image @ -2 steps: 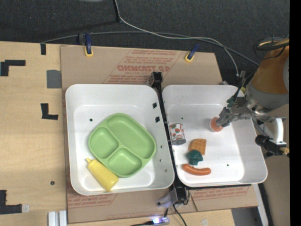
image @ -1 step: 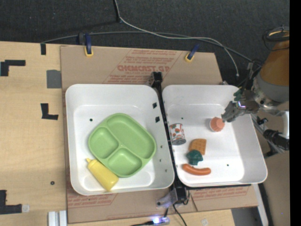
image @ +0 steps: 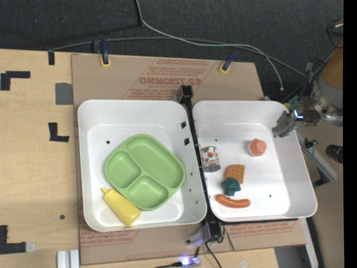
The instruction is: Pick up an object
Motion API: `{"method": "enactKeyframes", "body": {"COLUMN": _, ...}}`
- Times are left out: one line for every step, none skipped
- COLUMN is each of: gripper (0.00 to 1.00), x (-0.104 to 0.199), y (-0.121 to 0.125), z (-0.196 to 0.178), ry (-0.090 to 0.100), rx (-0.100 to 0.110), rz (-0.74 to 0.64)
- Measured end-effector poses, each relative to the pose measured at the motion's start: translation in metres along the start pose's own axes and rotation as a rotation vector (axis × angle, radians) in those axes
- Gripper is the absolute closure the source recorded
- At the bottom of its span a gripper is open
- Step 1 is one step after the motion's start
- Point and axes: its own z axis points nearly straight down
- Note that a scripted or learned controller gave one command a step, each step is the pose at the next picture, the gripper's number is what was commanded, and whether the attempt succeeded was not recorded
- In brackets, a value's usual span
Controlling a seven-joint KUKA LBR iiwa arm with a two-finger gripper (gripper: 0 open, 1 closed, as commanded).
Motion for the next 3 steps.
{"method": "enactKeyframes", "body": {"gripper": 1.00, "x": 0.053, "y": 0.006, "z": 0.016, "ry": 0.002, "rx": 0.006, "rz": -0.004}}
{"method": "enactKeyframes", "body": {"gripper": 1.00, "x": 0.115, "y": 0.009, "z": 0.019, "ry": 0.003, "rx": 0.005, "rz": -0.006}}
{"method": "enactKeyframes", "body": {"gripper": 1.00, "x": 0.178, "y": 0.017, "z": 0.021, "ry": 0.003, "rx": 0.006, "rz": -0.006}}
